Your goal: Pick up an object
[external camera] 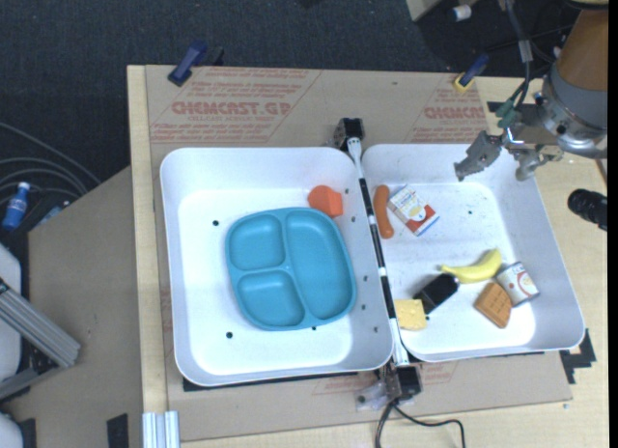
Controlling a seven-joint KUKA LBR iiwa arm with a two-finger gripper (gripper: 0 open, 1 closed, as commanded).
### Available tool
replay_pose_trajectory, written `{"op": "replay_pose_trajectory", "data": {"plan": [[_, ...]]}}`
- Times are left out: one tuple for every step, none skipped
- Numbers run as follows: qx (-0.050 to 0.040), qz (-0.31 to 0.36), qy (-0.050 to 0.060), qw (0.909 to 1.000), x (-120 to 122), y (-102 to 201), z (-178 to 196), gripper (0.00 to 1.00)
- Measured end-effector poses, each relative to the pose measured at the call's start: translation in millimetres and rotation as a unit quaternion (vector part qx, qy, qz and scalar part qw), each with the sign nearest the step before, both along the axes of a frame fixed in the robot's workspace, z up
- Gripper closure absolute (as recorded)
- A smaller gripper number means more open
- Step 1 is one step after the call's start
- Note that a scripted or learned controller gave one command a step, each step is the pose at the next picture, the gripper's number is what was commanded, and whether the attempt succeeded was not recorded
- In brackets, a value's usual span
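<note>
Cheese cube [410, 315] sits at the right bin's [543, 340] front-left corner, touching a black block [437, 292], with a banana [475, 267] just behind. Way back, the gripper [502, 157] hangs spread wide open with nothing in it.

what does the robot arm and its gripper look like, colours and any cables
The arm is grey metal with a broad orange band above the wrist, ending in a silvery round flange. Below it sits the two-finger gripper, made of pale grey metal, with slim angular fingers. Thin dark cables run down beside the wrist toward the gripper.
</note>
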State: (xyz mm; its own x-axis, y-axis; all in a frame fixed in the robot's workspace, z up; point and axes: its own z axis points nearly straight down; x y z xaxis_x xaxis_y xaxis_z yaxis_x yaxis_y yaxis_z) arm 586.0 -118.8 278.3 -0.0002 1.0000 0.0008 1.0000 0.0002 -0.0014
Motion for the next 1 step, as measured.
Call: {"op": "replay_pose_trajectory", "data": {"plan": [[-0.0010, 0.000, -0.004, 1.0000, 49.9, -0.3, -189.6, 0.00]]}}
